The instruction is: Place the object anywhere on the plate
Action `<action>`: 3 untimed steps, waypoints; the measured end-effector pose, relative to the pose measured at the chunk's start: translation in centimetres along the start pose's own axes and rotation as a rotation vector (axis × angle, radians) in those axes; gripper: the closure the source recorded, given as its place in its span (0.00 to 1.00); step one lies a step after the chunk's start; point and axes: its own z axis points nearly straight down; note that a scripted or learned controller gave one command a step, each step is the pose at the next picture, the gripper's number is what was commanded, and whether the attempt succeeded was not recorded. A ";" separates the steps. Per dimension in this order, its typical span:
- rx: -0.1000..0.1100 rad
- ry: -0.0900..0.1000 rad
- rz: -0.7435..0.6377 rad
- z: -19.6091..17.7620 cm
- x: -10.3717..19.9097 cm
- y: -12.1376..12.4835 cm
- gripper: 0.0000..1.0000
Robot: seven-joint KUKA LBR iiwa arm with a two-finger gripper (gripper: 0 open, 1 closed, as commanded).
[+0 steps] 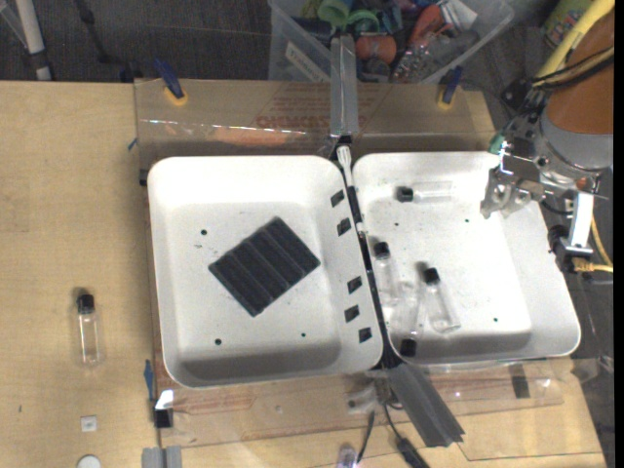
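A black ridged square plate lies turned like a diamond in the middle of the left bin. The right bin holds several clear vials with black caps. One vial lies near the back, one rests by the divider, and one sits in the middle front. A black cap shows at the front left corner. My gripper hangs over the back right part of the right bin, apart from the vials and far from the plate.
A spare vial lies on the wooden bench left of the bins. A clear tub of colourful items stands behind the bins. A divider with black clips runs between the bins. Cables hang by the arm.
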 end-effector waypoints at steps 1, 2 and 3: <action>-0.002 -0.002 0.028 0.9 2.1 4.1 1.00; -0.004 -0.003 -0.154 -1.7 3.5 5.5 1.00; -0.004 -0.002 -0.131 -7.7 4.7 5.2 1.00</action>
